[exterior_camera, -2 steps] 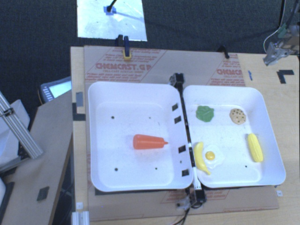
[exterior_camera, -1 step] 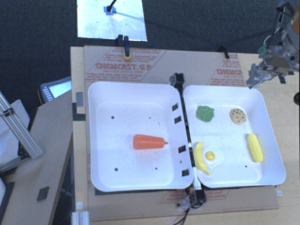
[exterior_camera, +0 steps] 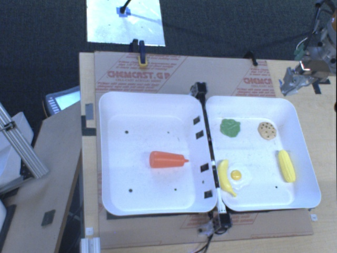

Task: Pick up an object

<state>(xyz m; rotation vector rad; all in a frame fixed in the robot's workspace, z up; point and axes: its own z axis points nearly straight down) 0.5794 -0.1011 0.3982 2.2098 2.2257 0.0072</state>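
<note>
Camera view: glossy tapered carrot [exterior_camera: 168,159] lies in smooth white left bin [exterior_camera: 113,109]; pincer [exterior_camera: 295,83] state unclear.

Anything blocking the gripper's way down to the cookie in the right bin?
Nothing visible. The gripper is above the bench beyond the right bin's far right corner; the cookie lies alone, apart from the green piece and corn.

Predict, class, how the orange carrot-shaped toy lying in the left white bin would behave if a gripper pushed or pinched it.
The orange carrot-shaped toy looks rounded and tapered, so a push would probably roll it in a curve. Its smooth, plastic-looking skin may slip from a pinch near the narrow tip. It seems rigid and light, lying on the flat floor of the left white bin.
</note>
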